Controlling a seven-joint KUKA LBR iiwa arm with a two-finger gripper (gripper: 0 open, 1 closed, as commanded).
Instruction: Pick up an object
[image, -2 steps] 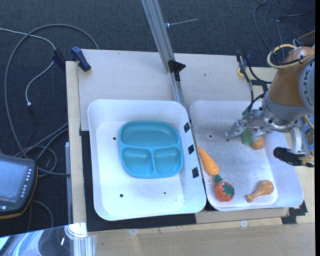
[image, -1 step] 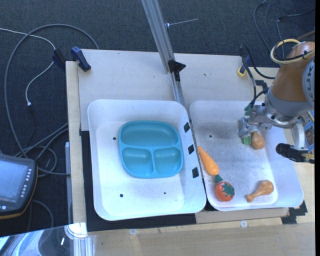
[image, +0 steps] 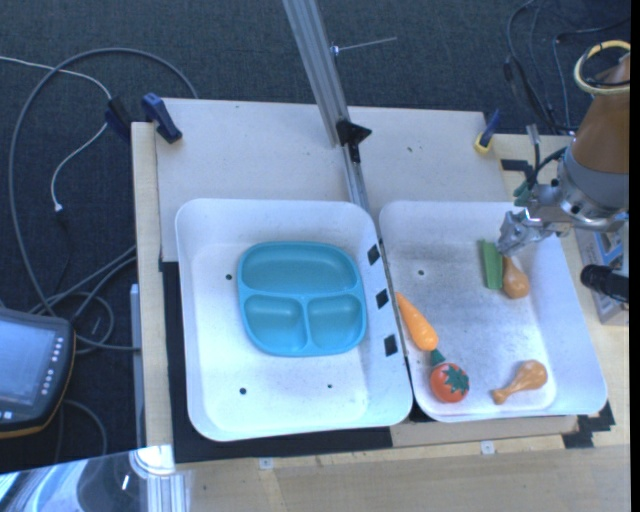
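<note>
We saw the metal two-finger gripper (image: 517, 232) low in the right white bin (image: 560, 330), over a flat green strip (image: 491, 265); its grip state we could not tell.

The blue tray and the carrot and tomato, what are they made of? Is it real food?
Probably not real food. The blue tray looks like smooth moulded plastic: one even colour, rounded compartments. The carrot and the tomato look like plastic toys too: flat bright colours and simple shapes, though the view is too coarse to be sure.
</note>
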